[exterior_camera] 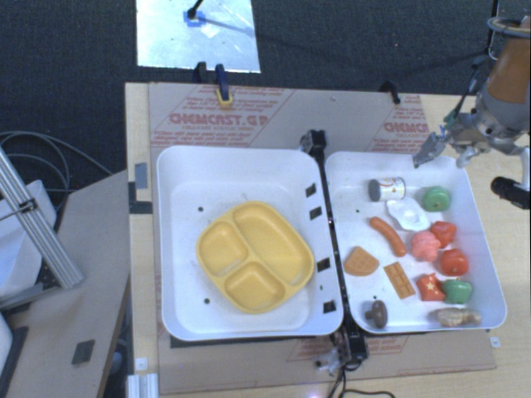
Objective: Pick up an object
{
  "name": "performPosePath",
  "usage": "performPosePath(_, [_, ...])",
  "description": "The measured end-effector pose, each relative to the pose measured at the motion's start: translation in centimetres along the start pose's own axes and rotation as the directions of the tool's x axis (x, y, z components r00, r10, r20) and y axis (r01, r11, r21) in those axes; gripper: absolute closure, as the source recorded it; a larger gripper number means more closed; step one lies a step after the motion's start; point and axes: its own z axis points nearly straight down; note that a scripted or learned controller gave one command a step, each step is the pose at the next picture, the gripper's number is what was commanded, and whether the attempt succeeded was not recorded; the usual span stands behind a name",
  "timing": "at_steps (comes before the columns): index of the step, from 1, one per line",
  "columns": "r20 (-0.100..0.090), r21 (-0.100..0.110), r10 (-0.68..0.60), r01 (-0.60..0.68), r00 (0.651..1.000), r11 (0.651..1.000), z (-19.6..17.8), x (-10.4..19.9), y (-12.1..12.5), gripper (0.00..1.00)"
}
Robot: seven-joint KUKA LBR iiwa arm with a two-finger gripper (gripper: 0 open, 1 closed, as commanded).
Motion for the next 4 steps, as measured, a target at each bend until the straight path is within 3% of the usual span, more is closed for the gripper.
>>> performPosePath(1, [-0.007, 0.015, -0.008, 0.008, 1.000, 1.000, 10.0, 7.1, -3.9, 0.00])
performPosePath(2, [0.000, 0.011, 0.010, -0.010, 1.000, 1.000, 0.8, -0.3, -16.5, 0.00])
performPosePath(3, [-0.005, 0.008, -0.007, 0.007, 1.000, 1.000, 9.9, 0.5, -9.5, 0.00])
performPosePath(4, [-0.005, 0.005, -0.005, 0.005, 1.000, 1.000, 8.3, 0.5, -9.5, 1.00])
